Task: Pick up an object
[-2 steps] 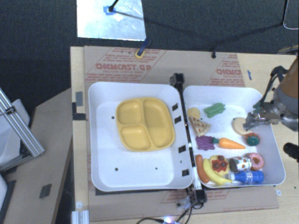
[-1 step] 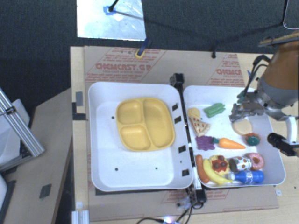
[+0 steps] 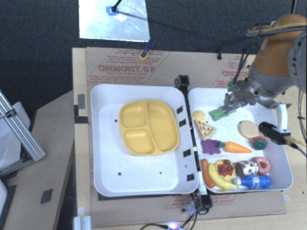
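Tool (image 3: pixel 232 103) clamped on green block (image 3: pixel 218 113), near right bin (image 3: pixel 288 174) back edge.

The light is bright and even, and it seems to come from above. Both white bins (image 3: pixel 144 92) are very pale, almost washed out, and their walls show little detail. The silver sheet (image 3: pixel 113 12) at the top has a patchy glare. My arm (image 3: pixel 280 51) is soft and a little blurred, and under it a faint shadow lies on the right bin floor. The dark cloth (image 3: pixel 38 32) behind stays grainy. The whole picture is not very sharp, and small toys look smeared.
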You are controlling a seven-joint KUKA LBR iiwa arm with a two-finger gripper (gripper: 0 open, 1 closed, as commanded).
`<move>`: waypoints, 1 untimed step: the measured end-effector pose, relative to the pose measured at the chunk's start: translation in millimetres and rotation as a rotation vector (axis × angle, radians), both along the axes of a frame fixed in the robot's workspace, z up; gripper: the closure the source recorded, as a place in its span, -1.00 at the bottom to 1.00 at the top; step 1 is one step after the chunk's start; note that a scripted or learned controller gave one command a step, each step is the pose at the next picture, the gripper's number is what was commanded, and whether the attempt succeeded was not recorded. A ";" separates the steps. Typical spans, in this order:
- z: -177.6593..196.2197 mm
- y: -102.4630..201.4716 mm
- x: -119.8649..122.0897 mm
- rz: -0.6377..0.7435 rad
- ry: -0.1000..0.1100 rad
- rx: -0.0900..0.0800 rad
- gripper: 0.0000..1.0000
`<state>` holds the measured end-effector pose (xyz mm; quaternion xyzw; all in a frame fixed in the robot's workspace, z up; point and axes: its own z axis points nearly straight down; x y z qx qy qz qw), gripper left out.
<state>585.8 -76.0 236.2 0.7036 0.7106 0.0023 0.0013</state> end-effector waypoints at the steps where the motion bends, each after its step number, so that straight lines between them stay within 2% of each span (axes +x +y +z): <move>1: -1.5 55.6 30.6 0.001 0.001 0.001 1.00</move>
